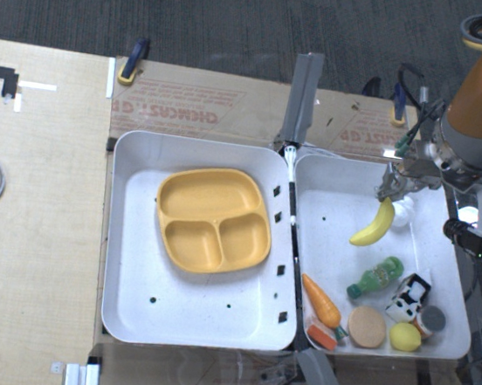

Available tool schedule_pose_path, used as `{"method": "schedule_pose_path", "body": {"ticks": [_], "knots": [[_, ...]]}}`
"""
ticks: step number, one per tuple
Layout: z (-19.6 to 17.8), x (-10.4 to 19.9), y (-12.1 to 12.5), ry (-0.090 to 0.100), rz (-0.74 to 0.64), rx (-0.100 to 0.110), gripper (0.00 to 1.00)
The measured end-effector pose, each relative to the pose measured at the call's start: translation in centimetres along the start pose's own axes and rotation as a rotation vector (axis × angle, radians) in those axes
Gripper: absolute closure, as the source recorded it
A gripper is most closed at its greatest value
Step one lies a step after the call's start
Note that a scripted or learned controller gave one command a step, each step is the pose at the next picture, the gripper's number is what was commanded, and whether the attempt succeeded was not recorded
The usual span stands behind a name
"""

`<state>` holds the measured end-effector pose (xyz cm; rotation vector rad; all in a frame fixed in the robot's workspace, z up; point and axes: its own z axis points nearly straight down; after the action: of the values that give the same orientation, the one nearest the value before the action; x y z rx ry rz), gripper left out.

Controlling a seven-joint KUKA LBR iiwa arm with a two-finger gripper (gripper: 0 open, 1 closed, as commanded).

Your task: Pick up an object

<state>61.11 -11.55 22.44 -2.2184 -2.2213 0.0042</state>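
Gripper (390,195) pinching top of banana (374,225), lifted over right bin (458,286); fingertips hard to make out.

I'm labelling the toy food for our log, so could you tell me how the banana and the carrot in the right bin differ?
The banana is yellow and curved; the carrot is orange and tapered straight. The banana sits toward the bin's far side with its top end right at the gripper, while the carrot lies near the front by the divider, far from it. The banana looks somewhat longer. Both share the right bin.
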Motion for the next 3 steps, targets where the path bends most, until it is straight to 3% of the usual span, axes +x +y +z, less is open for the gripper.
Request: {"method": "schedule_pose_path", "body": {"ticks": [1, 2, 3], "knots": [[11.4, -6.9, 0.6, -0.001, 0.057, -0.001, 0.0], [13.3, -5.8, -3.0, 0.0, 0.049, -0.002, 0.0], [13.3, -7.2, -5.4, 0.001, -0.076, -0.002, 0.0]]}}
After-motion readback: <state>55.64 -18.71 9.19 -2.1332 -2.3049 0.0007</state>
